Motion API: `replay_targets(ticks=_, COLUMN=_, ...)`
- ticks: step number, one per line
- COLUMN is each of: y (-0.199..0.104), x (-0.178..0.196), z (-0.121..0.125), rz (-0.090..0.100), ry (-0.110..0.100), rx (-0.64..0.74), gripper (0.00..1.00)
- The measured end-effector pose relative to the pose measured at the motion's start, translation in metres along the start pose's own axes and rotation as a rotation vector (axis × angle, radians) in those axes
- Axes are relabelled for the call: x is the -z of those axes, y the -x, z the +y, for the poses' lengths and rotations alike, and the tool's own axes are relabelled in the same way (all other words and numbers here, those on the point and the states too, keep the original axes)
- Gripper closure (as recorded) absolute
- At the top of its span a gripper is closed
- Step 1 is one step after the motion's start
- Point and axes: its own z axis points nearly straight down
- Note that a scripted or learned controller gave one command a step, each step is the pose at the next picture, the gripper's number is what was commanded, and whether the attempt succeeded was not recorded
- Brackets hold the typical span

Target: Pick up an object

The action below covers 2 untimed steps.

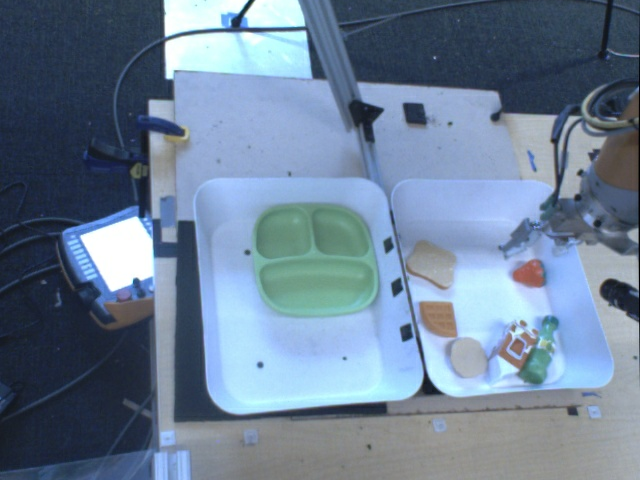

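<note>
At the lower right of the frame, in the right bin, we see a glossy green bottle, a patterned box, a round cookie and a ridged cracker. Farther up lie a toast slice and a red lump, shape unclear. Just above it hovers the gripper, its prongs slightly parted, holding nothing. The left bin bears a smooth green tray.

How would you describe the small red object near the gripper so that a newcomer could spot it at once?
Start at the right bin, the one holding the small toy foods. Near its far right side, just below the gripper, lies a small red piece. It is the only red thing there; the toast slice, cracker and round biscuit are tan or orange.
</note>
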Motion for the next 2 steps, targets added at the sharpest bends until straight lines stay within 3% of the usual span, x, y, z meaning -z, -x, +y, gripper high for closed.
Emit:
replay_targets(ticks=1, y=-0.005, x=-0.060, z=0.006, rz=0.001, ry=-0.001, rx=0.004, gripper=0.00)
replay_targets(ticks=2, y=-0.005, x=-0.086, z=0.008, rz=-0.001, ry=0.005, rx=0.001, gripper=0.00)
